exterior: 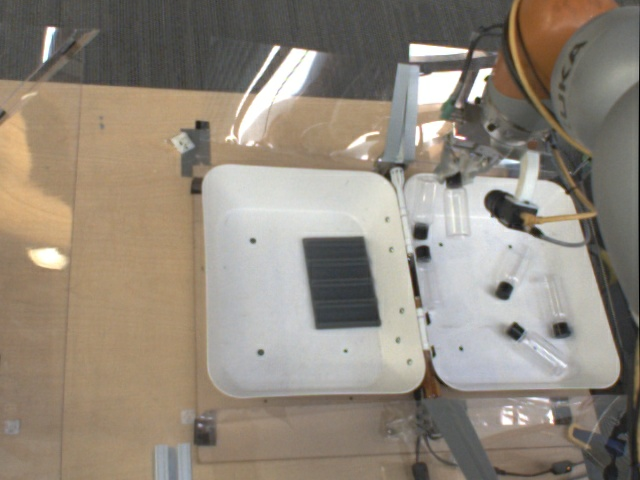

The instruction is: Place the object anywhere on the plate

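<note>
A dark grey ribbed plate [341,282] lies flat in the middle of the left bin [240,348]. Several clear vials with black caps lie scattered in the right bin [590,373]: one [457,213] at the top left, one [511,272] near the middle, and two [556,306] [538,345] toward the front right. My gripper [454,171] hangs over the back left corner of the right bin, right above the upper end of the top-left vial. I cannot tell whether it touches that vial.
Another vial [421,211] and a loose black cap [422,253] lie along the right bin's left wall. A grey post [402,118] stands behind the seam between the bins. A black fitting and cables [510,208] trail off the arm over the right bin.
</note>
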`<state>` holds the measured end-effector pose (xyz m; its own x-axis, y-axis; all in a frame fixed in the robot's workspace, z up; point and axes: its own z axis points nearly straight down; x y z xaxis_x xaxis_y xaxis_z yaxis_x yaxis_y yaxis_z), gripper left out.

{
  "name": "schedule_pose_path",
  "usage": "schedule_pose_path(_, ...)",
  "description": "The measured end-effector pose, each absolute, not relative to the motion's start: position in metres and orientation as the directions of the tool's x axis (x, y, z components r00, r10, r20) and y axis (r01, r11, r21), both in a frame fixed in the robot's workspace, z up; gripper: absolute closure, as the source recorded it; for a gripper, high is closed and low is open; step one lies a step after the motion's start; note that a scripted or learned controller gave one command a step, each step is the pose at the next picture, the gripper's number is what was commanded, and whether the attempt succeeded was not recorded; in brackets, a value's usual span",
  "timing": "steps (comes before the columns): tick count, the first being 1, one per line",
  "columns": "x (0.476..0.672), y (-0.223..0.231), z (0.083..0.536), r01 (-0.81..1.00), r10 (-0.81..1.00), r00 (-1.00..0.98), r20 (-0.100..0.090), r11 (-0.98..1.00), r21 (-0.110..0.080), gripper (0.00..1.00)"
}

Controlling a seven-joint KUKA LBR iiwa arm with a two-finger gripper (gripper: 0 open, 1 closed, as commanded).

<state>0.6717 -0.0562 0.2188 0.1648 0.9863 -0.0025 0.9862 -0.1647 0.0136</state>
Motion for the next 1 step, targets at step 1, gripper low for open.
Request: schedule_pose_path(1, 0.6551, 0.0222, 0.1849, 0.95, 0.95, 0.314, 0.003, -0.314, 0.003, 1.0)
